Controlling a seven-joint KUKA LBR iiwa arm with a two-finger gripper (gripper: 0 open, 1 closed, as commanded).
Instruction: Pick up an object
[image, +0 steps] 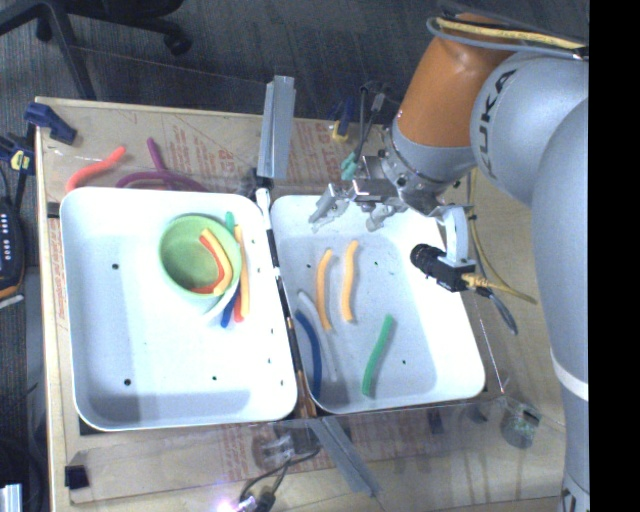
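Orange curved sticks (336, 284) lying in right bin (455, 375); gripper (350, 208) open, empty above.

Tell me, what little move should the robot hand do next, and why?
Probably go down and a bit forward: the hand hangs at the right bin's far edge holding nothing, and two orange strips lie just in front of it.

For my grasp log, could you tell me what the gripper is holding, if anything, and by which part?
Nothing: the gripper hangs open above the right bin's far edge, with no object between its fingers.
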